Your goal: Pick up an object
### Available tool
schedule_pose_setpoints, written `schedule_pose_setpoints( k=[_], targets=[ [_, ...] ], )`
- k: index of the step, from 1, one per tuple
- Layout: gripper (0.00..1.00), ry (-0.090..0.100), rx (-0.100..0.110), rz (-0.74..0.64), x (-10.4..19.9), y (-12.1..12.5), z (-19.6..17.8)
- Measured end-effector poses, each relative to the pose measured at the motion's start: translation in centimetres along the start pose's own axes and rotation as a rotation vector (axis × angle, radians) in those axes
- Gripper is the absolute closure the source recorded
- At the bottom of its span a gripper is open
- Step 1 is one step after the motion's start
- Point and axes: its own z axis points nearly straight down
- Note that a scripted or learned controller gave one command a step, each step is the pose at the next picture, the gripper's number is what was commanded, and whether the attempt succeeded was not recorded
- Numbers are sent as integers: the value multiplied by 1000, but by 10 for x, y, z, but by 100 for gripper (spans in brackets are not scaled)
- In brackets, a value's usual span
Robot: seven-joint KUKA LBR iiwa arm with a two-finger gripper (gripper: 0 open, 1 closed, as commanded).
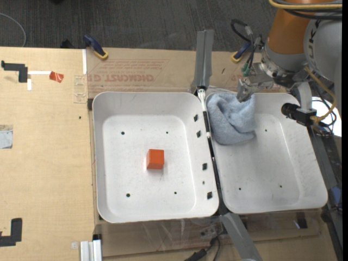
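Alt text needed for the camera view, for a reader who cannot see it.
The arm's hand presses into a crumpled light-blue cloth at the far left corner of the right bin. An orange block sits alone near the middle of the left bin.

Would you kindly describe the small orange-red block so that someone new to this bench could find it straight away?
Start from the two shallow white bins side by side and take the left bin, the one farther from the arm. The orange-red block sits near the middle of its floor, alone. It is a small, hard-edged cube, unlike the soft, crumpled pale blue cloth in the right bin, where the gripper is.
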Motion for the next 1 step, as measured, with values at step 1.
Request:
schedule_pose_setpoints(
  k=[1],
  targets=[
    [100, -2, -1, -1, -1, 0, -9]
  ],
)
